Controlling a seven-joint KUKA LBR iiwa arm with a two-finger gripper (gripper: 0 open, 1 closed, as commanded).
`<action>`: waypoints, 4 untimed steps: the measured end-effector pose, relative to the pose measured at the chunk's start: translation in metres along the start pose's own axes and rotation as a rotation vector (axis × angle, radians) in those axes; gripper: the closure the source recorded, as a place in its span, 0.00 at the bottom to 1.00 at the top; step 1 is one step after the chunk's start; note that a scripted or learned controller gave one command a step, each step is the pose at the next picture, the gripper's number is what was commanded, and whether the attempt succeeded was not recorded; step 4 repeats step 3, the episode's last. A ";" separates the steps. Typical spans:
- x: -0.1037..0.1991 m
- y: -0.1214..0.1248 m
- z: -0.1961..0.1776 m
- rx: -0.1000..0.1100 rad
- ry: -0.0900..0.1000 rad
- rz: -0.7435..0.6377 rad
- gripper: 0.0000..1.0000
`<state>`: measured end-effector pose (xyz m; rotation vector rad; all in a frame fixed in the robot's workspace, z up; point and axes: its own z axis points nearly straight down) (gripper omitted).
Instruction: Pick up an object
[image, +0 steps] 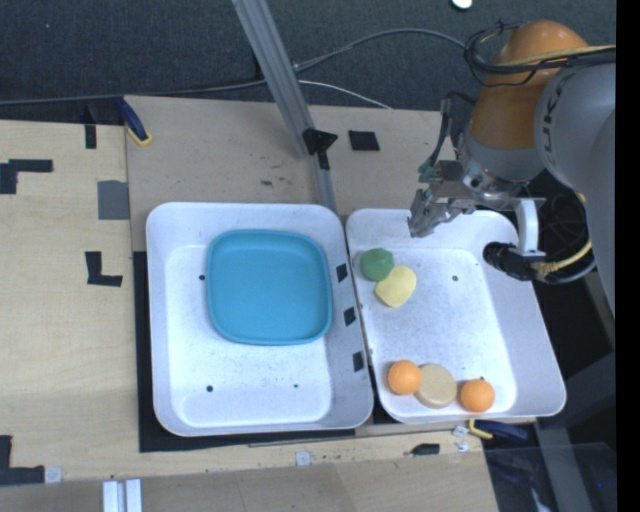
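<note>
In the right bin (500, 320) lie a green round object (376, 264) and a yellow lumpy one (396, 286) touching it, near the bin's far left corner. Along the near wall sit an orange ball (403, 377), a beige disc (436, 385) and a second orange ball (477, 395) in a row. My gripper (424, 221) hangs over the far edge of the right bin, to the right of and beyond the green object. Nothing shows between its fingers.
The left bin (180, 330) holds a blue square plate (268, 286). A slanted metal pole (290, 95) crosses behind the bins. Black cables run by the arm at the right. Open floor lies in the middle of the right bin.
</note>
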<state>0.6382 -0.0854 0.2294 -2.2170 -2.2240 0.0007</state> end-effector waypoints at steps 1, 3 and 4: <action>0.054 -0.011 -0.001 -0.001 0.001 -0.001 1.00; 0.154 -0.058 -0.001 -0.002 0.001 -0.002 1.00; 0.154 -0.058 -0.001 -0.002 0.001 -0.002 1.00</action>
